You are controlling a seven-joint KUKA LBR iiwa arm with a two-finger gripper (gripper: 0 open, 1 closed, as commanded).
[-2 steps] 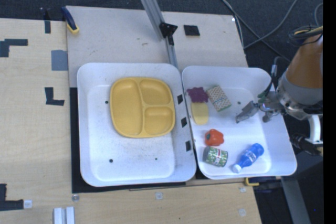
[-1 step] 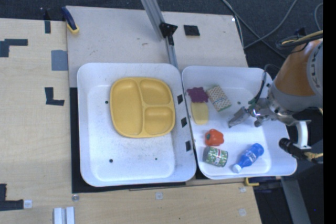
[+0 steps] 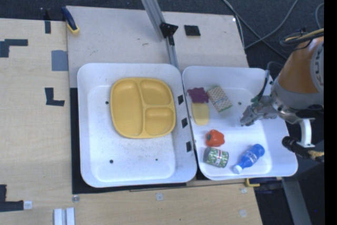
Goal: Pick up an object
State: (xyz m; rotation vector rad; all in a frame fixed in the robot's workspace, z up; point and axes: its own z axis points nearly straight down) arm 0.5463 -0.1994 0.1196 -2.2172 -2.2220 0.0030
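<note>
The pale wooden table [image 3: 31,129] carries two shallow white plastic bins side by side. The left white bin [image 3: 95,166] holds a yellow plastic divided tray [image 3: 142,107] with three compartments, lying flat toward the upper centre of the bin floor. The right white bin [image 3: 274,168] holds the candidate objects for picking. A purple bunch-shaped toy [image 3: 198,94] lies near the upper left of this bin, touching the top of a pale yellow rectangular block [image 3: 200,113] just below it. A small packet with a green and white checked pattern [image 3: 219,98] lies tilted just to the right of the purple toy. Below the yellow block sits a red and orange rounded toy [image 3: 215,138], and just below that a green printed can lies on its side [image 3: 216,157]. A blue plastic bottle with a white cap [image 3: 248,158] lies tilted near the lower right, cap pointing lower left, near the green can but apart from it. The grey arm with an orange band [image 3: 300,74] reaches in from the right, and its hand [image 3: 248,118] is positioned low over the right-centre floor of the right bin, to the right of the checked packet and above the blue bottle. No object is seen between its fingers; whether the fingers are spread or closed cannot be determined.
</note>
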